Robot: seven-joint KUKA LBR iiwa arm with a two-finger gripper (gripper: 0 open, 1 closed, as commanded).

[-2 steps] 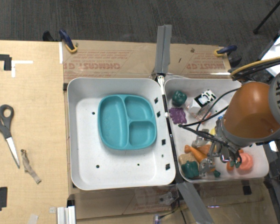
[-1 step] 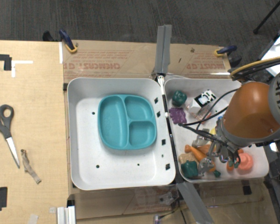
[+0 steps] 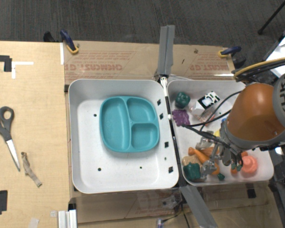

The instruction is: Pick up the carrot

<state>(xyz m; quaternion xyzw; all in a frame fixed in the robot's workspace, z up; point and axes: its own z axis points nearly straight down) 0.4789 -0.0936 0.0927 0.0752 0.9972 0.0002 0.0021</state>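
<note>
The carrot (image 3: 199,152) is a small orange piece lying in the right bin (image 3: 218,83), near its front left. My gripper (image 3: 218,162) hangs from the orange-banded wrist straight over the carrot's right end, low in the bin. Its fingers (image 3: 212,164) stand apart, so it is open, with orange showing between and beside them. Nothing looks lifted. The wrist hides much of the bin's right half.
Around the carrot lie a dark green lump (image 3: 192,172), a pink toy (image 3: 249,166), purple grapes (image 3: 181,118), a green ball (image 3: 182,99) and a black-and-white item (image 3: 209,100). The left bin (image 3: 80,141) holds a teal divided plate (image 3: 130,124). Scissors (image 3: 5,129) lie far left.
</note>
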